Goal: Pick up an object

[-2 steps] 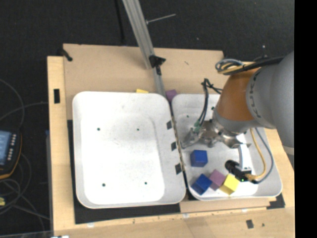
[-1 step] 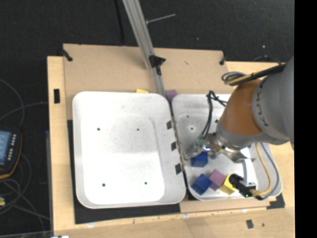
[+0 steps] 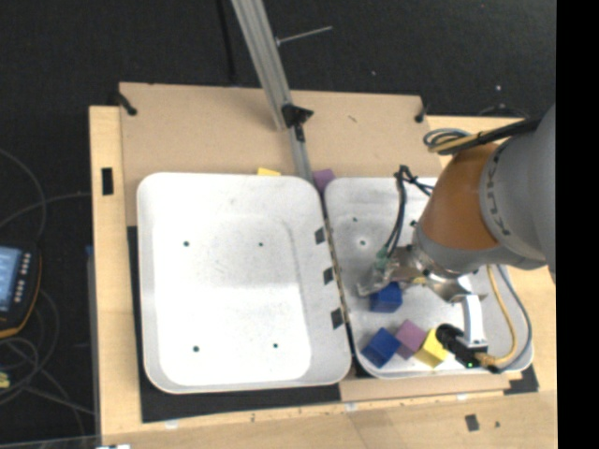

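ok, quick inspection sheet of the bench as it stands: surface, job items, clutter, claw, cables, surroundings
Surface: tan bench bearing a left white bin and a right white bin, side by side.
Job's things: in the right bin, a blue block under the claw, a second blue block, a purple block and a yellow block.
Clutter: small yellow piece and purple piece behind the bins' far rims.
Claw: claw low over the right bin by the upper blue block; finger state unclear.
Cables: black cable and yellow hose along the arm.
Surroundings: dark floor, metal pole, handheld screen at far left.
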Available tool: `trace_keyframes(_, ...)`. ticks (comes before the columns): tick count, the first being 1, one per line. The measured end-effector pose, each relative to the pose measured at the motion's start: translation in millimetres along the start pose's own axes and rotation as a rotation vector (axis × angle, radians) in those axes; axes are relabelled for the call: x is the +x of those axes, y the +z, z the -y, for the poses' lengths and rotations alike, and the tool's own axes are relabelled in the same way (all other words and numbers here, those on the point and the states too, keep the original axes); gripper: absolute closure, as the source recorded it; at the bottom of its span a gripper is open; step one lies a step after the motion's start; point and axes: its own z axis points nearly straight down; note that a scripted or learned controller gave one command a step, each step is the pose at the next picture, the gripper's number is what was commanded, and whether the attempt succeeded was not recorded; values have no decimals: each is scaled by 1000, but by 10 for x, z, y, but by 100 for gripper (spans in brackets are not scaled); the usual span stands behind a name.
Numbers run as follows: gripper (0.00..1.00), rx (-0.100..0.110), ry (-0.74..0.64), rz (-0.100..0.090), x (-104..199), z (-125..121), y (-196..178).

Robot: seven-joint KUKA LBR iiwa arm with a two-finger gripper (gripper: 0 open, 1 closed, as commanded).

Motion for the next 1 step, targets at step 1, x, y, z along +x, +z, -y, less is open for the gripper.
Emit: trace_keyframes(1,100,-3,-14,-2,635,-247,-925)
